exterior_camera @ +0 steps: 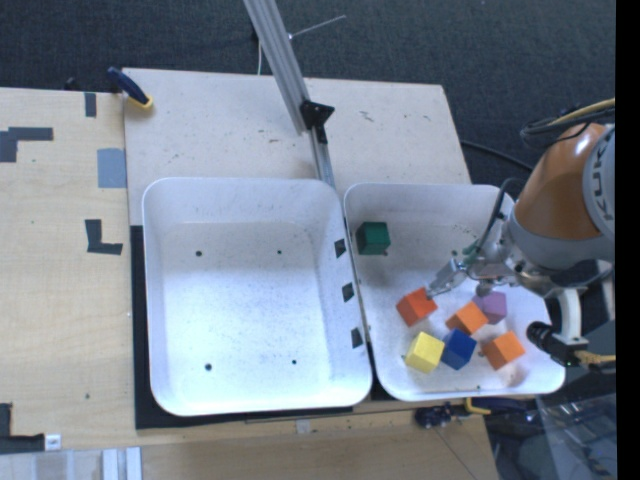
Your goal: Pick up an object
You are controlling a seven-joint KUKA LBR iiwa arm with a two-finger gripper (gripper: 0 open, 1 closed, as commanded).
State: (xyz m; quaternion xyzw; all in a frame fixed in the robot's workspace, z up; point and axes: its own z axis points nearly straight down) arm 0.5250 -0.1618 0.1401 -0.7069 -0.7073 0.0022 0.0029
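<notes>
**Gripper low over the cluster of blocks in the right bin**

The arm (565, 198) reaches in over the right bin (425, 196), and its gripper (462, 271) hangs low above the bin floor, close to a group of small blocks. A thin metal finger (443, 281) slants down toward the red-orange block (416, 307) and ends just at that block's upper right corner; whether it touches cannot be told. How far the gripper is open cannot be told from this angle, and no block is seen between its fingers.

Taking the red-orange block as the landmark: the green block (373, 238) sits well up and to its left, alone near the bin's far left wall. The purple block (492, 305) lies to its right, just beneath the gripper body. The orange block (467, 319) lies right and slightly below, touching or nearly touching the purple one. The yellow block (424, 352) sits directly below the landmark, with the blue block (459, 349) just beside it on the right. A second orange block (504, 349) rests further right, near the bin's lower right corner.

The left bin (160, 268) stands beside the right bin, their walls touching. A grey metal rail (280, 53) runs at a slant from the top of the view down to the seam between the bins.
</notes>
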